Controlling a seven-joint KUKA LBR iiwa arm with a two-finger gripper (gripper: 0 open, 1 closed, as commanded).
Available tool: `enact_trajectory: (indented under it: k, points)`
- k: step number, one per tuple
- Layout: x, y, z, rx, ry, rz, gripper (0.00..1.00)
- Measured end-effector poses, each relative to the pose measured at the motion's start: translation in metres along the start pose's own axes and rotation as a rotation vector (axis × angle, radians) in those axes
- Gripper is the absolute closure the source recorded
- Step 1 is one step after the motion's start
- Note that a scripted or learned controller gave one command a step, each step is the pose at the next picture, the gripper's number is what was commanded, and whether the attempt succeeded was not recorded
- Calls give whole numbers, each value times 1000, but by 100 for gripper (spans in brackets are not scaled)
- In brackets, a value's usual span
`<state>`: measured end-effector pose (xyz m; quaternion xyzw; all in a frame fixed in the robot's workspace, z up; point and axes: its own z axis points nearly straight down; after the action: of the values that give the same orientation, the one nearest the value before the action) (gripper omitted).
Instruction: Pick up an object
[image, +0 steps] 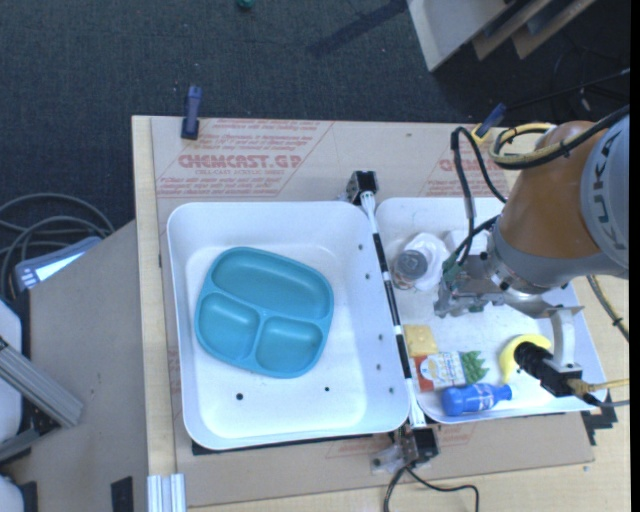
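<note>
Two white bins (200, 400): one blue tray (264, 311), one blue bottle (476, 399).

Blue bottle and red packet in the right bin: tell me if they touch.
Touching. The camera view shows the blue bottle lying against the red packet's lower edge, no gap.

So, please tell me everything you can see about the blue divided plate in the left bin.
The blue divided plate is light blue, looks like smooth plastic, and has a rounded outline with three compartments: one large along its upper side and two smaller below. It lies flat, right way up, slightly rotated, near the middle of the left bin. It rests on the white bin floor, and nothing else touches it. Nothing lies in its compartments.
</note>
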<state>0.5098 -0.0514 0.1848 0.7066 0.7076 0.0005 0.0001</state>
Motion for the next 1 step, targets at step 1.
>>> enact_trajectory:
  k: [1]
  points:
    - [-1,0,0,1,-1,1,0]
